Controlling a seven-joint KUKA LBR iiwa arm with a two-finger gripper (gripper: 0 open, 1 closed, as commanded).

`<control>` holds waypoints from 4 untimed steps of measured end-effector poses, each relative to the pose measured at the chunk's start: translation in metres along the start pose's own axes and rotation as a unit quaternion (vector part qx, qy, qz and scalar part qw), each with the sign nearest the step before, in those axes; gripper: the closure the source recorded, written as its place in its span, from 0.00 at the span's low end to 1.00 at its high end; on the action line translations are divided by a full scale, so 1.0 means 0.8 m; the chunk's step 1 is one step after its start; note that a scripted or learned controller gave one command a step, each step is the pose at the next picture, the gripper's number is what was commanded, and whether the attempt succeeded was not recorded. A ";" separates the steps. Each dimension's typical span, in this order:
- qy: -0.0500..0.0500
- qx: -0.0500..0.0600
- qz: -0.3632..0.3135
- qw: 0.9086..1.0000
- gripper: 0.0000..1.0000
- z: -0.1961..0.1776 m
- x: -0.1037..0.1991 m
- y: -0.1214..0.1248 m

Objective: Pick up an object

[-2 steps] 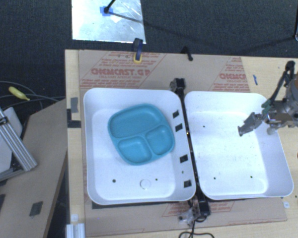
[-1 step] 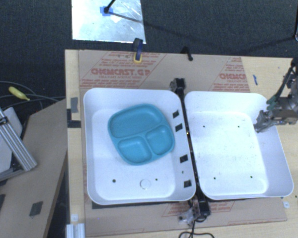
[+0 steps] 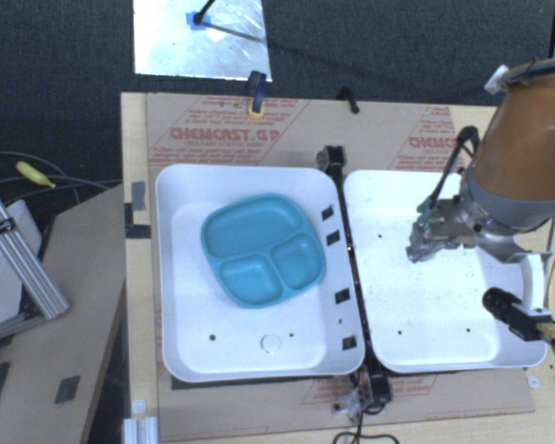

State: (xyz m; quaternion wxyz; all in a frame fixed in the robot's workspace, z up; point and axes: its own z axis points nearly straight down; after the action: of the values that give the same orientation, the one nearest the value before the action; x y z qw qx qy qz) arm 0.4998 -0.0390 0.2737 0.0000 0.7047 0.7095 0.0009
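Note:
A light blue plate (image 3: 262, 248) with three compartments lies flat in the middle of the left bin (image 3: 180, 285). My gripper (image 3: 424, 246) hangs over the right bin (image 3: 388, 340), near its upper middle, well to the right of the plate. The arm comes in from the right, grey with an orange band, and hides part of that bin's right side. Nothing shows between the gripper's tips from this angle.
A black divider with clips runs between the two bins. Both bins rest on a cardboard sheet (image 3: 222, 132). A shiny metal panel (image 3: 203, 26) lies beyond the bench, and an aluminium frame (image 3: 14, 257) stands at the left.

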 end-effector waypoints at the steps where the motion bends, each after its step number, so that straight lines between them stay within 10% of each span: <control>1: 0.000 0.001 -0.001 1.000 1.00 0.034 0.085 -0.016; 2: 0.000 -0.001 -0.001 1.000 1.00 0.007 0.166 -0.015; 4: -0.001 -0.002 0.004 1.000 1.00 -0.102 0.086 -0.015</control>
State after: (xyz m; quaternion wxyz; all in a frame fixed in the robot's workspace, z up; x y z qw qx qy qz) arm 0.4872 0.0296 0.3552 0.0019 0.7077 0.7065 0.0017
